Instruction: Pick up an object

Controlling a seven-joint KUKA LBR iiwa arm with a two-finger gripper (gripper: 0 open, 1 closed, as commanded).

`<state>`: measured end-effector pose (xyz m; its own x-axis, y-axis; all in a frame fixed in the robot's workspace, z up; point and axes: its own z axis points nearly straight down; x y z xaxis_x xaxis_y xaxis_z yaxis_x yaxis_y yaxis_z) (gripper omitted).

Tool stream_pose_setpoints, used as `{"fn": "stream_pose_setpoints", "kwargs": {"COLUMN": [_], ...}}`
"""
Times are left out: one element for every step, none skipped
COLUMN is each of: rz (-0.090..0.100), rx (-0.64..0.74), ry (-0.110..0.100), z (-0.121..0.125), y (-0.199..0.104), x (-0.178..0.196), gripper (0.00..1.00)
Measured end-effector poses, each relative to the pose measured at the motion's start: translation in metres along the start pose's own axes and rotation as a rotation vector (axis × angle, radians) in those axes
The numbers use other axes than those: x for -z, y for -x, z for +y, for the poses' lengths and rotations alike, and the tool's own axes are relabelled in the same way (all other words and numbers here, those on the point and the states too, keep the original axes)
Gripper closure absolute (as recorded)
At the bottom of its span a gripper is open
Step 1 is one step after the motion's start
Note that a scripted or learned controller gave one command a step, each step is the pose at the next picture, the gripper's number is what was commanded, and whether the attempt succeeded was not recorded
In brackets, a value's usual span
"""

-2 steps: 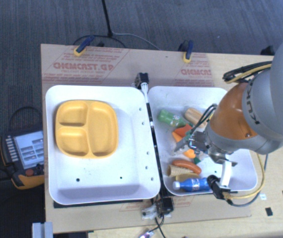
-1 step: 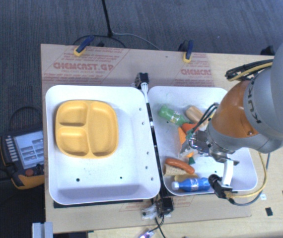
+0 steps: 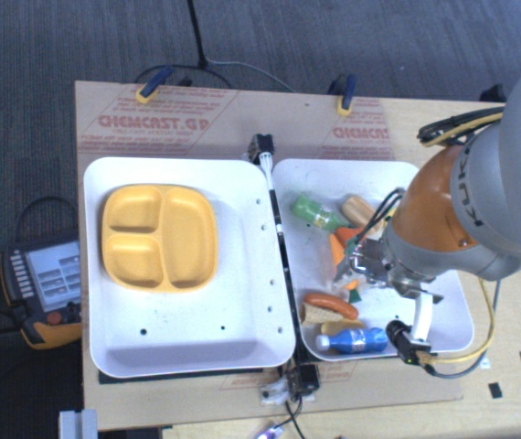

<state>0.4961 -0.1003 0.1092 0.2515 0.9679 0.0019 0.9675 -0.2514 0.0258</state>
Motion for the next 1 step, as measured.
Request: {"fn": "stream_pose_setpoints", "kwargs": {"rz": [0.0], "rx": [0.001], "ry": [-0.005], "z": [-0.0001], "y": [0.0001], "x": [0.0069], "gripper": [1.0]}}
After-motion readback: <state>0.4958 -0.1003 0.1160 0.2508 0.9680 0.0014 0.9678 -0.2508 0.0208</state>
